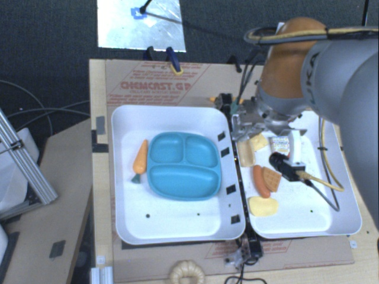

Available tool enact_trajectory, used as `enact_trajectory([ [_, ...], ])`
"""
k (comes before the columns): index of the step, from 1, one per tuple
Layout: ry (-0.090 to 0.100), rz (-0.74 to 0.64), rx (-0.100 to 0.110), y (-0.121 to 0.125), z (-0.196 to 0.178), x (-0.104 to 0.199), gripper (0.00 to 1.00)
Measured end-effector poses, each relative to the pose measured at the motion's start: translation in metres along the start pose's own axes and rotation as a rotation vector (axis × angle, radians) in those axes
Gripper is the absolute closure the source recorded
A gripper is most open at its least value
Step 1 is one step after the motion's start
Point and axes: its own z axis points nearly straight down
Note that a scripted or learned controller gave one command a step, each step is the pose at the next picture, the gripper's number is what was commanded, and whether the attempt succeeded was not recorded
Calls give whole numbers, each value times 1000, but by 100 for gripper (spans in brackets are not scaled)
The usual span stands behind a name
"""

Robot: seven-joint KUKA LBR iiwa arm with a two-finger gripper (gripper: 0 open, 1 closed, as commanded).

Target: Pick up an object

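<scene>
foil sheet [141,15] on dark floor | blue clamp [174,61] | aluminium frame [21,164] at left

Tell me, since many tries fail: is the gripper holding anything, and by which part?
Cannot be told. The gripper hangs over the right bin above the toy food, its tips hidden by the arm.

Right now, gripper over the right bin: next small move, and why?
Probably a short descent, nudged toward the pale yellow piece. The gripper hangs at the right bin's upper-left corner, just above that piece, and nothing shows between its fingers. The sausage and cracker lie farther down, touching each other, which makes them harder picks.
</scene>
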Motion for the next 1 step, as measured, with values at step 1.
enact_trajectory([
  [1,-1,1,2,25,11,50,100],
])
